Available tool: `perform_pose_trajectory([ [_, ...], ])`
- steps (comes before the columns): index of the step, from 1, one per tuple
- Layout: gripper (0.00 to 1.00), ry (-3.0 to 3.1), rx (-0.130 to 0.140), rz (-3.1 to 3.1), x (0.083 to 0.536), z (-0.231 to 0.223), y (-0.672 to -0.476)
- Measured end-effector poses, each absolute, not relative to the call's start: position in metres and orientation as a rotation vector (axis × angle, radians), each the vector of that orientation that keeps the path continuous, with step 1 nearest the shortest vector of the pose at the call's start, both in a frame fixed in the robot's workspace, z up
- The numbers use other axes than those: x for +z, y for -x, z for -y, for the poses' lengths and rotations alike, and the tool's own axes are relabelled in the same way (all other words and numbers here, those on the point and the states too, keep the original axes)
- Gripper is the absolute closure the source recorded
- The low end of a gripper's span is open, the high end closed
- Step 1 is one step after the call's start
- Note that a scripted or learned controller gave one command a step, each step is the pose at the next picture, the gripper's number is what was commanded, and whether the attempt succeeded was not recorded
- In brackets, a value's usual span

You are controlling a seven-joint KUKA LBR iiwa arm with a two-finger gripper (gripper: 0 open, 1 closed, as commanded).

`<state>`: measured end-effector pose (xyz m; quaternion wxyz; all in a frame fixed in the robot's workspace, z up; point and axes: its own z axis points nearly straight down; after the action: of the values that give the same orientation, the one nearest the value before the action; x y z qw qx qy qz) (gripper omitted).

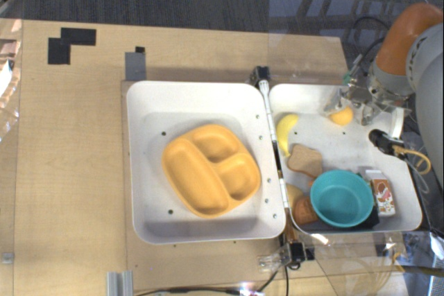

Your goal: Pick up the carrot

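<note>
A small orange-yellow piece [340, 116], apparently the carrot, lies near the back wall of the right bin [409, 170]. My gripper [355, 102] hangs low over that back corner, directly beside and partly above the orange piece. The grey wrist and the arm's orange band [409, 38] rise behind it to the right. The view is too small to tell whether the piece is touched or held.
The right bin also holds a yellow fruit [286, 129], a bread slice [305, 159], a teal bowl [341, 199], a brown roll [303, 209] and a small carton [383, 196]. A yellow divided plate [209, 168] sits in the left bin [146, 114]. A cable [399, 145] trails by the bin's right wall.
</note>
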<state>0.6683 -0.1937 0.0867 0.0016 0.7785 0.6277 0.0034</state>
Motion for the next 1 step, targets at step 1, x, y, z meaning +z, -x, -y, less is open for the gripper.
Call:
perform_pose_trajectory([
  [1, 0.0, -2.146, 0.007, -2.291, 0.0872, 0.1747, -0.6712],
])
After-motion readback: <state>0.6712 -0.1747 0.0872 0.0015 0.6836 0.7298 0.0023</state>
